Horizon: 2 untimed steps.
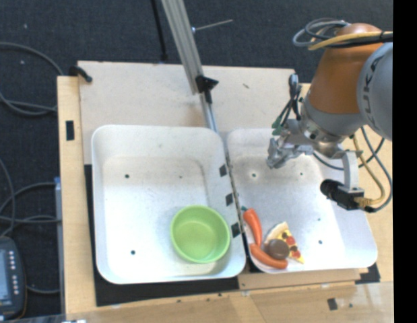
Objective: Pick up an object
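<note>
Even, diffuse overhead light. White bins (161, 180) bright, near washed out; soft faint shadows. Dark floor (33, 19) underexposed. Slightly soft, grainy focus throughout.

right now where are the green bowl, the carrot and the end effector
green bowl (199, 233), camera view, inner bottom
carrot (253, 224), camera view, middle of its body
end effector (278, 155), camera view, between its fingertips

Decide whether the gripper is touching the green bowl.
Apart: the camera view shows the gripper over the right bin, the green bowl in the left bin.
</note>
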{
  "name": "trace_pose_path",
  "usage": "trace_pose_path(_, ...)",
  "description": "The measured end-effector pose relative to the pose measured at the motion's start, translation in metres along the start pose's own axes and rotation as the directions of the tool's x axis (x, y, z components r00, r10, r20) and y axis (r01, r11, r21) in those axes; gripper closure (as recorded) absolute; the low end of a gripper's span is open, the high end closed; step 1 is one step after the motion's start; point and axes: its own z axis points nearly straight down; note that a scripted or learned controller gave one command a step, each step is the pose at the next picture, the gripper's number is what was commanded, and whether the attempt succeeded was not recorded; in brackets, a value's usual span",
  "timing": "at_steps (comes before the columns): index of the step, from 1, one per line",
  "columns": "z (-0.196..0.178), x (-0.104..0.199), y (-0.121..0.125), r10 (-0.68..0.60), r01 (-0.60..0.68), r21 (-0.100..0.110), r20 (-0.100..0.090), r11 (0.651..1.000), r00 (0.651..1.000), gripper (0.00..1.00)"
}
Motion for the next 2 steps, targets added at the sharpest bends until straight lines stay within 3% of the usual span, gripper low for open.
trace_pose_path(1,-0.006,0.054,0.008,-0.001,0.001,0.000,-0.002,1.000,1.000,1.00)
trace_pose_path(2,0.010,0.107,0.008,0.001,-0.001,0.003,0.000,1.000,1.000,1.00)
